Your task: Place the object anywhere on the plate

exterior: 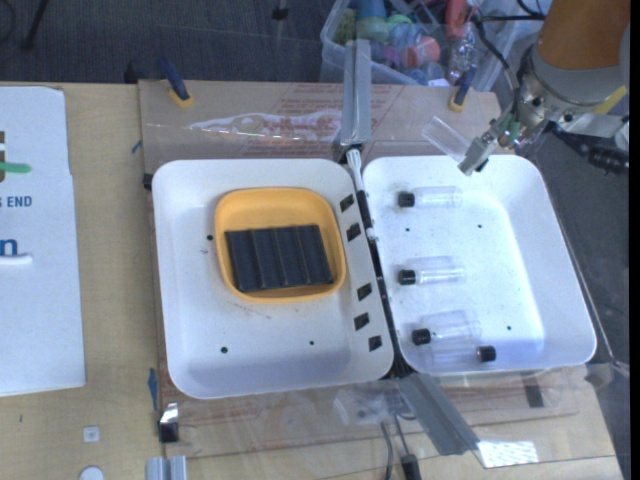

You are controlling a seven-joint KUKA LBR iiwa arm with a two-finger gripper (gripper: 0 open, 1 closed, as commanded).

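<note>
Tabletop (100,438) carries two shallow white bins side by side: left bin (190,348) and right bin (545,298). Left bin holds the yellow plate (232,208), rounded-square, with a dark ribbed block (278,258) lying flat across most of its middle. Arm (590,28), orange band visible, reaches in at upper right; the tool (483,154) hangs just over the back rim of the right bin. A clear tube (447,138) appears to project from the tool toward the left, raised off the bin floor, but its transparency and the blur make it uncertain whether it sits between the fingers; cannot tell whether the tool is open, closed or gripping. Right bin floor has three more clear black-capped vials: upper vial (430,199), middle vial (430,274), lower vial (448,331), plus a loose black cap (487,354) near the front. Judgement on progress: early to mid. If the raised tube is the object, the pick may be done; transport across the divider and the set-down on the plate remain. No vial lies on the plate yet
</note>
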